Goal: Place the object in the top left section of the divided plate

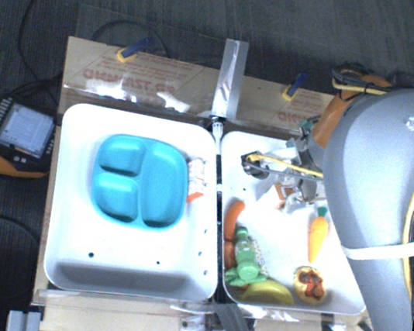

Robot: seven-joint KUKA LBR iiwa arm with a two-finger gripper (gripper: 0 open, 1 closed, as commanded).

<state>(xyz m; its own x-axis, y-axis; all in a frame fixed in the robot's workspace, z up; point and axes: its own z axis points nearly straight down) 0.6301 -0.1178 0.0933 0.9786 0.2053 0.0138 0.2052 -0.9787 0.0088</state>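
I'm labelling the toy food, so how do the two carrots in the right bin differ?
The carrot by the divider looks redder orange and stubbier; the carrot near the arm is paler, yellower orange and longer. The first lies against the right bin's left wall, touching the green bottle; the second lies apart, toward the bin's right side, with a green top at its upper end. Both lie flat, pointing roughly up and down the view.

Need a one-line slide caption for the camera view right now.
Gripper over right bin of toy food; blue divided plate waits in left bin.
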